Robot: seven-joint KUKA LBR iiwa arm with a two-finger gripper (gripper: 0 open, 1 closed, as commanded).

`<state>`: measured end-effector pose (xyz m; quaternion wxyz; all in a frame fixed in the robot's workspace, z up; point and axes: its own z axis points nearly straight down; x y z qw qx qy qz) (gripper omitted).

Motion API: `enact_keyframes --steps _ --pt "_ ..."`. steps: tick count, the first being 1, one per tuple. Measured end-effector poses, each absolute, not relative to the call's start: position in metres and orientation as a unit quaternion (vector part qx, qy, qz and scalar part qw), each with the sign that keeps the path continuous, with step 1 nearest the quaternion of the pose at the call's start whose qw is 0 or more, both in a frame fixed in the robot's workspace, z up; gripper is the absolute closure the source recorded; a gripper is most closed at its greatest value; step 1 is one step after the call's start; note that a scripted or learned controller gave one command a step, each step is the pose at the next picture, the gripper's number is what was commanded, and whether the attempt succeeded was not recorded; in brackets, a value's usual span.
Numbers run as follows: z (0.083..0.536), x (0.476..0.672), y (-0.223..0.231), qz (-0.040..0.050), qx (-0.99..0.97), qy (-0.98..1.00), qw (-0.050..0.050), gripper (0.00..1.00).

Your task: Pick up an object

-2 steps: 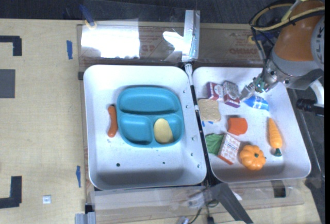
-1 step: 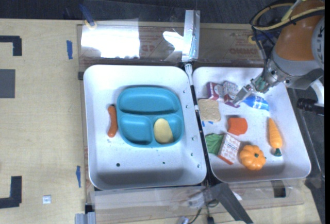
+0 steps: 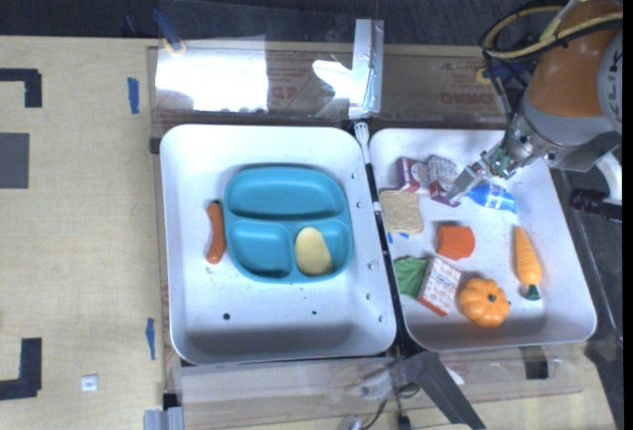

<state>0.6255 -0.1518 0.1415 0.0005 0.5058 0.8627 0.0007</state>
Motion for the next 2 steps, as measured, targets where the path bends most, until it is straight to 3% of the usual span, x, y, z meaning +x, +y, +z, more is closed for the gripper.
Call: enact_keyframes --steps 1,2 --pt "0.087 0.658 -0.124 0.0003 0.555 0.832 0.001 0.00" --pt "0.100 0.661 -0.124 0.0020 0.554 0.832 0.006 1.00"
